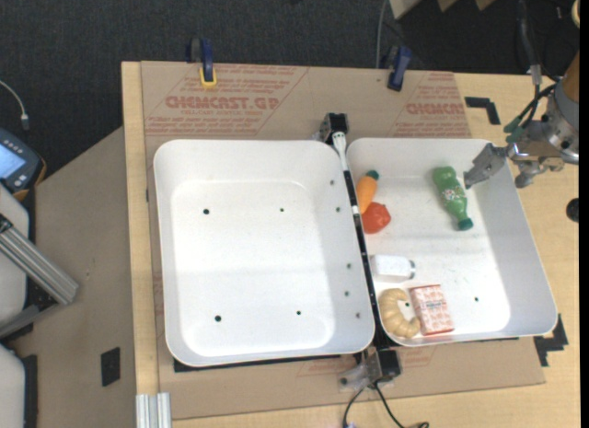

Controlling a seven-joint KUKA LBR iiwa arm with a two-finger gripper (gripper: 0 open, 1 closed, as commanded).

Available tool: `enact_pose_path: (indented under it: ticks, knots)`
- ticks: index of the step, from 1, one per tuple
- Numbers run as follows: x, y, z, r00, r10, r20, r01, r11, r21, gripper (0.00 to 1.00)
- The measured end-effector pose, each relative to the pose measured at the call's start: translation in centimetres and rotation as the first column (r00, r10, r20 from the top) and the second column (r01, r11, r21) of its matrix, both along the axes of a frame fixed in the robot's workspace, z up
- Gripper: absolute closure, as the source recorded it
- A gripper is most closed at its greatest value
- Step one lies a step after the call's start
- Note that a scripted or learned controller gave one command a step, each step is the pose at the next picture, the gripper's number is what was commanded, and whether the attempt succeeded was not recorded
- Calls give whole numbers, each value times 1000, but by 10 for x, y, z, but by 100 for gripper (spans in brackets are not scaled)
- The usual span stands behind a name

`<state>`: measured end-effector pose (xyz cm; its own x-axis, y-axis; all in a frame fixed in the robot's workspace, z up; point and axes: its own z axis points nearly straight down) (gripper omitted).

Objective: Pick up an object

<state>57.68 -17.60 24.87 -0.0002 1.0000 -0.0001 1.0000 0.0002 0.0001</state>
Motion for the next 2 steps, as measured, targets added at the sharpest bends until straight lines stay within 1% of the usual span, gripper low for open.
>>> enact_pose_path:
  ticks: [1,2]
  knots:
    - [41,-32,39,1000,2,8,-2,1000,-4,0]
    - [69,-48,138,1000,2,14,-2,1000,-6,0]
